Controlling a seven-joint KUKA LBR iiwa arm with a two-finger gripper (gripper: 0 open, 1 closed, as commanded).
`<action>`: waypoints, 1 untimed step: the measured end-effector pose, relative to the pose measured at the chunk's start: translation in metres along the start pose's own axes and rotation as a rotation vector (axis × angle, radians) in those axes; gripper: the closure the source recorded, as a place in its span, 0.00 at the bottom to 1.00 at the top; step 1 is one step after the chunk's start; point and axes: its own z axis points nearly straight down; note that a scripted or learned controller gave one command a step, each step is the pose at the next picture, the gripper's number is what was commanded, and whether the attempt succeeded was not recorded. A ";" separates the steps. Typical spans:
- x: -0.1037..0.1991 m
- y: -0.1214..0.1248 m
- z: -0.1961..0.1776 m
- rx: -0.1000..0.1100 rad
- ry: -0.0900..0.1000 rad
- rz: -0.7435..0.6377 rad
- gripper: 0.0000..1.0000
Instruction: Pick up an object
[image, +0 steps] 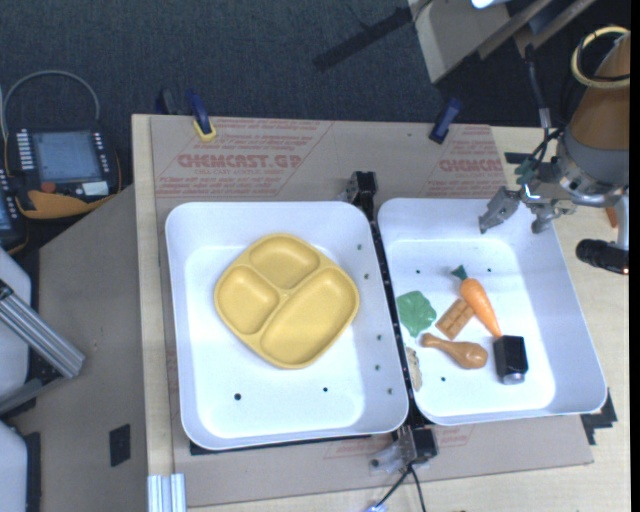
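The gripper (520, 210) hung with fingers spread and nothing between them over the right bin's (560, 300) far edge, while the carrot (480, 303) lay nearer, mid-bin

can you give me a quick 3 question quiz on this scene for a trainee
1. True or false: the yellow divided plate lies in the left bin.
2. Which toy lies nearest the black block? A) carrot B) drumstick C) green leaf
3. Over which rim of the right bin is the hand?

Key: 1 true. 2 B. 3 the far rim, open, holding nothing.
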 end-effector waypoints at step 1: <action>0.009 -0.004 0.048 0.003 0.001 -0.001 0.00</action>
